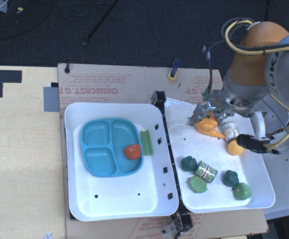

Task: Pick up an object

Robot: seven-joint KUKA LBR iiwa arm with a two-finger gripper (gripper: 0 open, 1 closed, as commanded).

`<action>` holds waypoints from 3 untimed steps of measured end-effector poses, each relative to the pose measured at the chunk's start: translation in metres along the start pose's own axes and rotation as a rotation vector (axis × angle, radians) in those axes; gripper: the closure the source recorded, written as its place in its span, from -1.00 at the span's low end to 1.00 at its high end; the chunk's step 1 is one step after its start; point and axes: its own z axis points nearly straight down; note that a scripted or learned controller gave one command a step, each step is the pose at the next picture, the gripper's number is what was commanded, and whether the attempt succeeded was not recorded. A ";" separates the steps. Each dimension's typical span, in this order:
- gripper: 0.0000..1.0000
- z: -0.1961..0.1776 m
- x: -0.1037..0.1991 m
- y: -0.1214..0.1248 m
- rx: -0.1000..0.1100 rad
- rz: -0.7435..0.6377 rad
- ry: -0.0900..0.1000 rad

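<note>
over the far part of the right bin [263,180], the grey arm with its orange band reaches in from the right, and its gripper [204,114] sits low, right at an orange, rounded toy [210,127]. whether the metal tips are released or clenched cannot be told from this slanted view, and the orange toy is not clearly between them, so no grasp can be claimed.

just right of that toy lies a small white canister with a red band [229,130], and touching its near end is a yellow piece [235,147]. nearer the viewer sit a dark green lump [188,163], a small can with a green label [205,172], a green dotted piece [198,184], another dark green lump [230,178] and a bright green ball [241,191].

the left bin [84,203] holds a blue divided plate [102,146] with a red-orange item [132,152] on its right side, and a green strip [146,142] just beside the plate.

a likely target is the orange toy. to do this step well, the gripper should be centred over the toy's widest part, straddle it squarely, close firmly, and lift straight up, keeping clear of the canister close by and of the wall between the bins.
</note>
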 end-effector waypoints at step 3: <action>1.00 0.014 0.138 0.032 -0.001 0.001 0.000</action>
